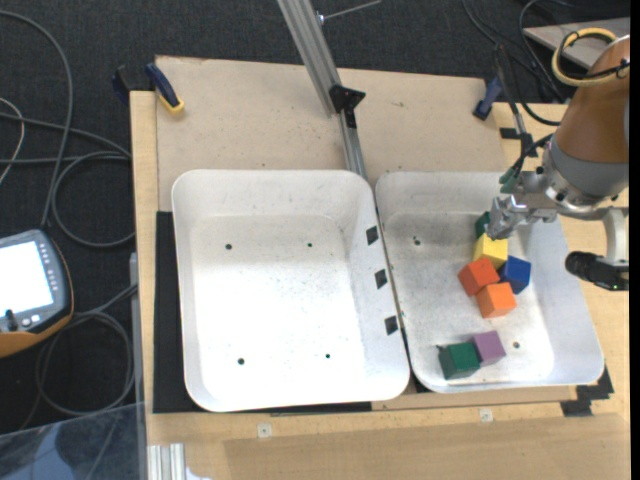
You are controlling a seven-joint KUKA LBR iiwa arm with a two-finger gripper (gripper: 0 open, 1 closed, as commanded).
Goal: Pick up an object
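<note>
The right bin (560, 363) serves as the landmark. Nearest its front edge sit one green block (460, 358) and one purple block (489, 346), touching. Further in, two orange blocks (488, 286) lie bunched with one blue block (517, 272) and one yellow block (490, 249); all six are small plain cubes. Over the yellow block hangs the gripper (499, 220), its tips partly hidden, so whether they are parted or grasp anything cannot be told. The left bin (200, 268) lies alongside.
</note>
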